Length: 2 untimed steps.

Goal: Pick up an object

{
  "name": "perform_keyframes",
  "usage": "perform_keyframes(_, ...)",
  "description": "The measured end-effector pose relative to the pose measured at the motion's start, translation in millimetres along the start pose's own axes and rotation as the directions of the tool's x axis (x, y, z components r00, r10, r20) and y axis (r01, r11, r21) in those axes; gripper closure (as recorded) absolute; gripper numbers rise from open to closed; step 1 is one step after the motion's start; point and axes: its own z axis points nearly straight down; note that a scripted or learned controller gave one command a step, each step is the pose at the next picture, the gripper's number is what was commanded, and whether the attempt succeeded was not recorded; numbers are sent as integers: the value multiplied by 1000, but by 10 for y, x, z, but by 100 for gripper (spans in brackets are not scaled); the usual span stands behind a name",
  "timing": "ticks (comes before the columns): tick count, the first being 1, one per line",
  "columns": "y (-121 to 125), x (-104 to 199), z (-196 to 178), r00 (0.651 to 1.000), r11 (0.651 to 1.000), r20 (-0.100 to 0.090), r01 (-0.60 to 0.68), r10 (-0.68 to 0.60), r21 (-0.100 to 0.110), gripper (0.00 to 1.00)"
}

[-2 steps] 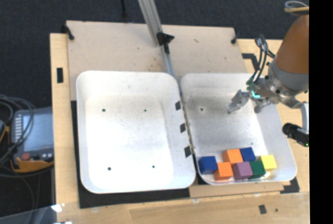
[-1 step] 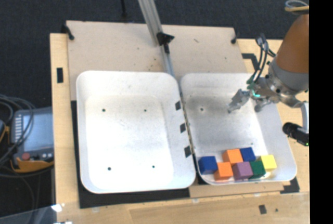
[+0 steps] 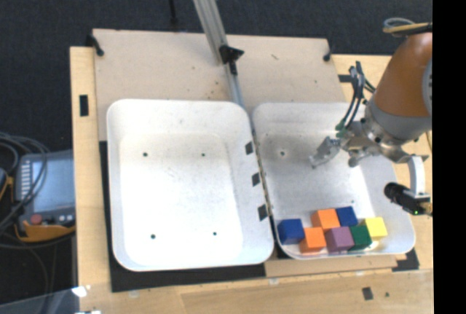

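gripper (image 3: 336, 153) hangs over the right bin (image 3: 291, 132), fingers spread apart with nothing between them. below it, well apart, a cluster of blocks sits at the bin's near edge: a blue block (image 3: 290, 230) furthest left, two orange blocks (image 3: 327, 218) (image 3: 314, 237), a purple block (image 3: 339, 237), a green block (image 3: 360, 235), a second blue block (image 3: 346, 215) and a yellow block (image 3: 376, 226). above the gripper rises the arm's orange band (image 3: 405, 79). further left lies the left bin (image 3: 182, 181).
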Motion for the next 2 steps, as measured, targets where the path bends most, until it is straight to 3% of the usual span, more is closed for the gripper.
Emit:
perform_keyframes(1,-28,37,617,1000,1000,0,0,0,1,0)
perform_keyframes(2,-17,18,922,1000,1000,2,-1,1,-7,0)
